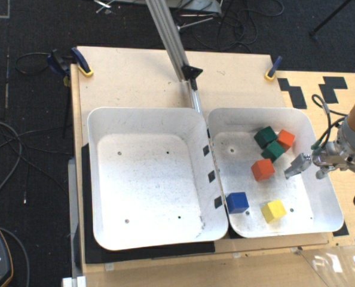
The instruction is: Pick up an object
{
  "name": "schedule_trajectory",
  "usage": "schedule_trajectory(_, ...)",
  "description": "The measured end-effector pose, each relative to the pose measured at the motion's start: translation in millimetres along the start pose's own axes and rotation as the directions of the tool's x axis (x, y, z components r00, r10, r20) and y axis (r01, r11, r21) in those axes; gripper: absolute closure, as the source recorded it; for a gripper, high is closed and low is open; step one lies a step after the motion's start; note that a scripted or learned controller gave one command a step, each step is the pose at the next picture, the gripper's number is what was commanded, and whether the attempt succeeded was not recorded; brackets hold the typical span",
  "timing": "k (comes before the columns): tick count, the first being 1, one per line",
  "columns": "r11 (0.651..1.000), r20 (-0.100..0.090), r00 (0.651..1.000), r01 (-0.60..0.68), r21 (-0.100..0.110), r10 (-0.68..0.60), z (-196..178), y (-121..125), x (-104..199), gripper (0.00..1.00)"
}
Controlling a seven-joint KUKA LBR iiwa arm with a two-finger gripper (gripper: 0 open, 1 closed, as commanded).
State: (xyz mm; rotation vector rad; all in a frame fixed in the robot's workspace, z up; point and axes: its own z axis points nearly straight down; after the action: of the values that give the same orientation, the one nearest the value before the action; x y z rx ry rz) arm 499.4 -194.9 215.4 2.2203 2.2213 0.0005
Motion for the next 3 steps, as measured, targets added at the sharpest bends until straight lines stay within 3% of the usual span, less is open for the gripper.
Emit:
schedule_trajectory(1,1.0,0.005,1.0,-0.001,-0.023,0.002,94.2,72.4,13.8,0.0)
schedule_trajectory(2,1.0,0.002,1.0,-0.003,-0.025,0.003,101.5,114.1,32.3,0.0)
schedule_trajectory(3,1.0,0.002,1.0,0.007,-0.008,-0.006,117.4,123.9,75.8,0.0)
